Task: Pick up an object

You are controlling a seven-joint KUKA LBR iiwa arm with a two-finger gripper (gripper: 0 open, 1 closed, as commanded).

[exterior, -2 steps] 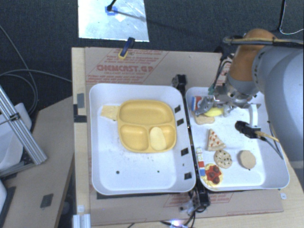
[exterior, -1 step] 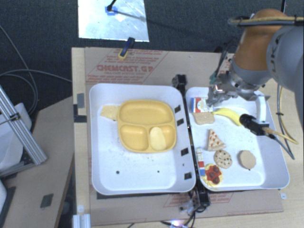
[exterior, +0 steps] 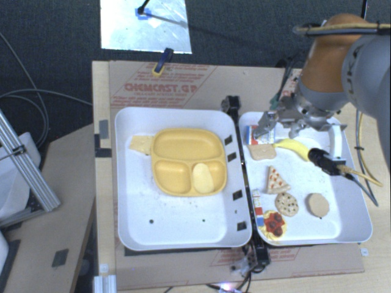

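My gripper (exterior: 266,129) hangs low over the far left corner of the right bin (exterior: 353,224). It is just above a small red, white and blue packet (exterior: 253,137) and a tan toast slice (exterior: 263,152). A yellow banana (exterior: 292,147) lies just to the gripper's right. Nearer the front lie a pizza slice (exterior: 276,180), a chocolate-chip cookie (exterior: 286,204), a round brown bun (exterior: 317,205) and a red-topped round piece (exterior: 273,224). Nothing visibly hangs from the gripper.
The left bin (exterior: 128,224) holds a yellow divided tray (exterior: 183,148) with a pale oval piece (exterior: 203,177) in its front right compartment. A pale yellow slab (exterior: 140,144) lies at the tray's left edge. A black-clipped divider (exterior: 239,163) separates the bins.
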